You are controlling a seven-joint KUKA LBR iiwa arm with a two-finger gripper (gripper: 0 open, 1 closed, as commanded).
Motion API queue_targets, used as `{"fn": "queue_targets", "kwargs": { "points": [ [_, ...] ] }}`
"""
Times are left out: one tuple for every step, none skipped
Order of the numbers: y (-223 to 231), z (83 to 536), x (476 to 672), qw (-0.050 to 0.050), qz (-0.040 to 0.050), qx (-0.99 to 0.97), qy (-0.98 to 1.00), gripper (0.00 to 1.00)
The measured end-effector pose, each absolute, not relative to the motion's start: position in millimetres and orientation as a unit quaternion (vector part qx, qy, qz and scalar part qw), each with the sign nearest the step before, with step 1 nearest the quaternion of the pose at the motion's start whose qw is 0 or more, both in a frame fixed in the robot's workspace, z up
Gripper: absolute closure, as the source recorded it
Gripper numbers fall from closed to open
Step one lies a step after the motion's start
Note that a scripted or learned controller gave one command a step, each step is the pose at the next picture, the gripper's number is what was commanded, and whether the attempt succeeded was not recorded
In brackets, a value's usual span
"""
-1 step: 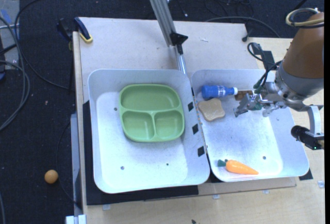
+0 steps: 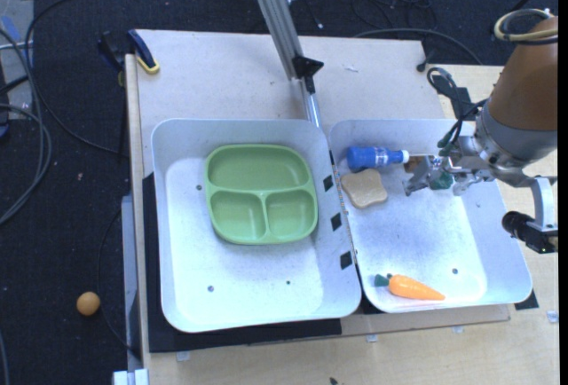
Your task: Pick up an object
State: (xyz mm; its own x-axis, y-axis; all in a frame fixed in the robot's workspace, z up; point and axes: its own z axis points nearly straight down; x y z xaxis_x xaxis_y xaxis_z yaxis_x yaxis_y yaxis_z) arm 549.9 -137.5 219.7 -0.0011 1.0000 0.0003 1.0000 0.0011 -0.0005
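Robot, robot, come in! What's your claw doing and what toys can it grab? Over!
Gripper low in right bin, holding nothing seen. Blue bottle and toast beside it. Carrot at front edge. Nothing blocking.

**One fixed camera, high over the desk**

A single view looks down at a slant from above the desk [image 2: 266, 73], set far enough back to take in both white bins: the left bin [image 2: 177, 223] and the right bin [image 2: 497, 277] side by side. The desk's far edge lies toward the top of the frame, its near edge at the bottom. Dark floor [image 2: 62, 197] with cables shows beyond the left edge. The arm [image 2: 524, 99] enters from the right.
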Motion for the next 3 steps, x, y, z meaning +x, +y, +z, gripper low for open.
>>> {"fn": "queue_targets", "kwargs": {
  "points": [
    [-132, 175, 550.1, 0.002, 0.0013, -0.707, -0.707, 0.00],
    [-135, 131, 547.4, 0.002, 0.0014, -0.708, -0.707, 0.00],
    [-135, 92, 548.2, -0.001, -0.0003, -0.707, -0.707, 0.00]
  ]
}}
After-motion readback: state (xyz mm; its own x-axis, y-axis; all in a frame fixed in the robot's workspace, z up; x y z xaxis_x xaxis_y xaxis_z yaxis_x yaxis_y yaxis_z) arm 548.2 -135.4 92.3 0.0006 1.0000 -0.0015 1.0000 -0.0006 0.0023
